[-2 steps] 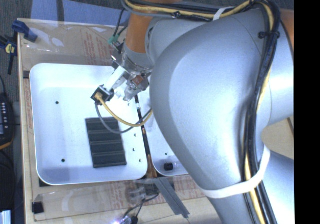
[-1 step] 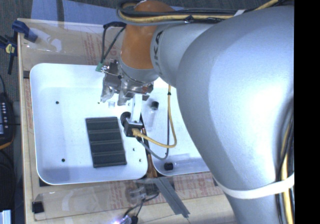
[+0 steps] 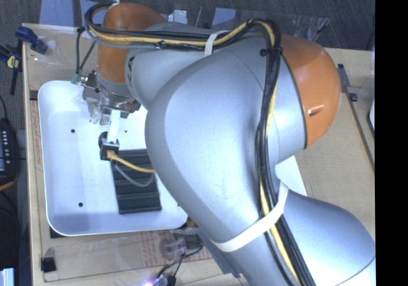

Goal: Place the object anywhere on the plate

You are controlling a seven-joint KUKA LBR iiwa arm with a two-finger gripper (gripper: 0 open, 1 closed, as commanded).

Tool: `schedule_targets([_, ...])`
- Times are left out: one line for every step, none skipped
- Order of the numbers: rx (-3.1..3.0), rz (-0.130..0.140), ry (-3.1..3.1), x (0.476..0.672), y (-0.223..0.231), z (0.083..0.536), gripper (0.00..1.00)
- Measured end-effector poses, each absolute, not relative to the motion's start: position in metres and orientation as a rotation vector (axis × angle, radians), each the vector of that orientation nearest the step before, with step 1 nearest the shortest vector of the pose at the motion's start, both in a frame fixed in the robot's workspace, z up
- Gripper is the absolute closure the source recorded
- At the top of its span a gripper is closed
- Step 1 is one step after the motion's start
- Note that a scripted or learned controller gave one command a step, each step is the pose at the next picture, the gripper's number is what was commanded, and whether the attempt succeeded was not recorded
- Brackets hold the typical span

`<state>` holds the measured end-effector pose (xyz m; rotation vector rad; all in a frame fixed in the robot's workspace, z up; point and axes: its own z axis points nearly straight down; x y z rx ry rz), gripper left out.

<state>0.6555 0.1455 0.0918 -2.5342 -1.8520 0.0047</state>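
Observation:
My gripper (image 3: pixel 101 113) hangs over the far part of the left white bin (image 3: pixel 60 151), below the orange wrist band (image 3: pixel 118 42). A dark grey, ribbed rectangular slab (image 3: pixel 137 188) lies flat on the bin floor, just in front of the gripper and slightly right of it. Nothing shows between the gripper and the bin floor beneath it. The bulk of the grey arm (image 3: pixel 217 151) hides the right side of this bin and nearly all of the right bin.
The left bin's floor to the left of the slab and the gripper is bare white, with a few small dark dots. Blue clamps (image 3: pixel 29 39) and black gear (image 3: pixel 5 151) sit along the bench's left edge.

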Motion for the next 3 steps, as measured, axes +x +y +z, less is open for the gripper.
schedule_targets([-2.028,0.001,-2.399,0.654,0.178,0.167,1.0])
schedule_targets([-2.515,0.004,-1.88,0.633,0.209,0.227,1.0])
schedule_targets([-2.144,0.001,-2.296,0.656,0.196,0.214,1.0])
